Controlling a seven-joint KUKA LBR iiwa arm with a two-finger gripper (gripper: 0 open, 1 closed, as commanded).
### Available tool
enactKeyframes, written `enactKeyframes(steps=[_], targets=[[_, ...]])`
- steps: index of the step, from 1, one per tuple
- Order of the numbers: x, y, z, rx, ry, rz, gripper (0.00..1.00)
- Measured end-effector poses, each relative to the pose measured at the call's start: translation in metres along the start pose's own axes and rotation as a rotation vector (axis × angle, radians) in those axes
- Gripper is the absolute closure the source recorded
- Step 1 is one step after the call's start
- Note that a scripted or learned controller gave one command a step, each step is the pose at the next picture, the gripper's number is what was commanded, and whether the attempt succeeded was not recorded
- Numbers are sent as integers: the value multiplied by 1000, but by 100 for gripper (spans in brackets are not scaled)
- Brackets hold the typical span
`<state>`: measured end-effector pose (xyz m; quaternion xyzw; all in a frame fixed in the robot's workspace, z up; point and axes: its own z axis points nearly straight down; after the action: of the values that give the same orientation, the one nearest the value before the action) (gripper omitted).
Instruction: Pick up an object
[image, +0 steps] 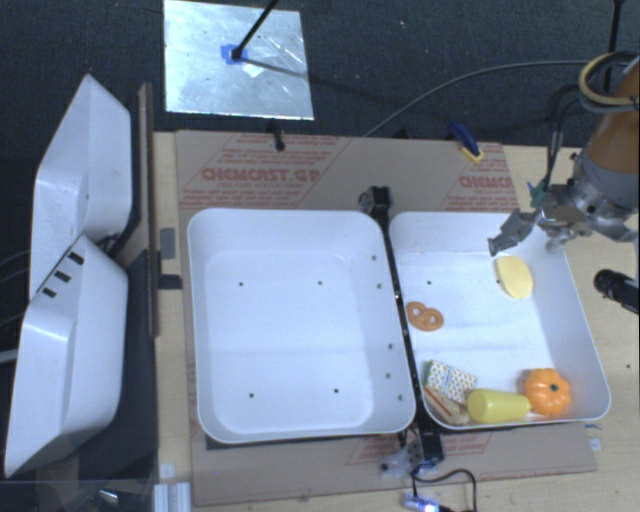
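Dark carpet is surrounding a cardboard-topped bench where two shallow white bins are sitting side by side, the left bin showing bare floor and the right bin carrying every candidate for pickup. Taking the right bin as landmark: a pale yellow slice is lying near its far right corner, a pretzel is resting close to its left wall, and a patterned packet, a yellow block and a small orange pumpkin are crowding its near edge, likely because the bin floor slopes toward that rim. The gripper is hanging over the bin's far side, just beside the yellow slice, its fingers looking spread apart and clamped on nothing, apparently lining up for a descent on that slice.
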<state>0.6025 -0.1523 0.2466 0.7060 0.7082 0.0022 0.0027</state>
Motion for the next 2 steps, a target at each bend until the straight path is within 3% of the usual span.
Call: enactKeyframes(steps=[1, 2], targets=[[44, -25, -49, 2, 1, -1, 0], [90, -49, -13, 9, 2, -1, 0]])
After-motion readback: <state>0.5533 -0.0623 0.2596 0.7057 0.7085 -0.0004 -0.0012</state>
